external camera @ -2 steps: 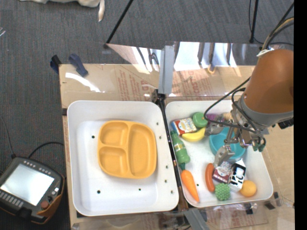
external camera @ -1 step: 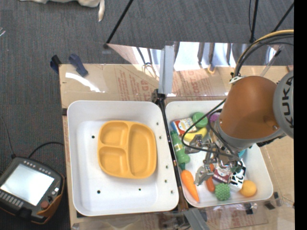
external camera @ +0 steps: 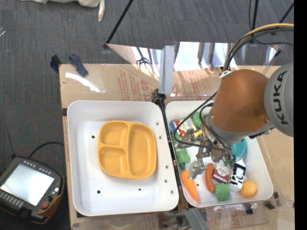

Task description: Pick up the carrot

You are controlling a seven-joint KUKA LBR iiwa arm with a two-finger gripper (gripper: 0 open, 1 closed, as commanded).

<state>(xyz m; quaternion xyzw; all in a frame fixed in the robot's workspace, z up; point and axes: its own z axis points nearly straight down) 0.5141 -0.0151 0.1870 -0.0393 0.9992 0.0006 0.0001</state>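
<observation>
On the desk's right bin [external camera: 266,176], my spread, empty gripper [external camera: 199,166] hovers just above the carrot [external camera: 190,186], which lies near-left, pointing near-right.

You had bright, even light from above, and the two shallow white plastic bins [external camera: 76,128] came out close to washed out. A white streak of glare lay on the brown cardboard sheet [external camera: 84,80] behind the left bin, and the pale panel [external camera: 192,56] at the bench's back glared too. Shadows stayed soft and short. The arm's orange band [external camera: 238,102] looked slightly soft; the dark carpet [external camera: 48,32] was grainy.
</observation>
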